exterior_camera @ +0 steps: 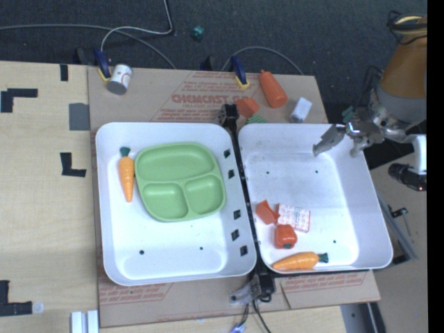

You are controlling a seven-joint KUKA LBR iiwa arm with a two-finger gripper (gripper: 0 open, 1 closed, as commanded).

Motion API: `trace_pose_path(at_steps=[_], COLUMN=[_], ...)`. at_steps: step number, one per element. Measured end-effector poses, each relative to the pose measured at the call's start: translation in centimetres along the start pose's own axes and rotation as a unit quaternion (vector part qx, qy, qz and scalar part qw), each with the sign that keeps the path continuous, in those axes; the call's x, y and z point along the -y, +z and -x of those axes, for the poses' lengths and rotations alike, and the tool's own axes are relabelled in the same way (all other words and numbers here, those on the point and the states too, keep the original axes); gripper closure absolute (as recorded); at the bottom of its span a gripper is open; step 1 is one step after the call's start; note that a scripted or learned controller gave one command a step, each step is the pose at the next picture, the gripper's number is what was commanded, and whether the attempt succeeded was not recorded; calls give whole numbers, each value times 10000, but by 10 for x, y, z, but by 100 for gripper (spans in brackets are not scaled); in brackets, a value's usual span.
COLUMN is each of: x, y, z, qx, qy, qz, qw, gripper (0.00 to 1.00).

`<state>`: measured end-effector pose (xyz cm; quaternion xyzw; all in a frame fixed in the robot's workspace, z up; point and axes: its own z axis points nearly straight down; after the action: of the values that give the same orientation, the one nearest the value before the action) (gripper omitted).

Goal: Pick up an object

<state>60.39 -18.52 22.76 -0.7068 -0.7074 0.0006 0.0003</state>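
My gripper hangs over the far right corner of the right bin, open, with nothing between its fingers. Well in front of it, near the bin's front left, lie a small orange-red block, a white packet with red print, a red rounded piece and a toy carrot along the front wall. The left bin holds a green divided plate with a second carrot to its left.
Behind the bins, on the cardboard, lie an orange bottle shape, a small orange piece, a pale cube and a small can. Blue clamps and cables run along the back edge. A black divider separates the bins.
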Motion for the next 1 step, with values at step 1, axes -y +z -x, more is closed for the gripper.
trace_pose_path(at_steps=[1], x=[83], y=[52], z=[-40], qx=[-7], qy=[0], qz=[-10], qw=[10000], gripper=[0])
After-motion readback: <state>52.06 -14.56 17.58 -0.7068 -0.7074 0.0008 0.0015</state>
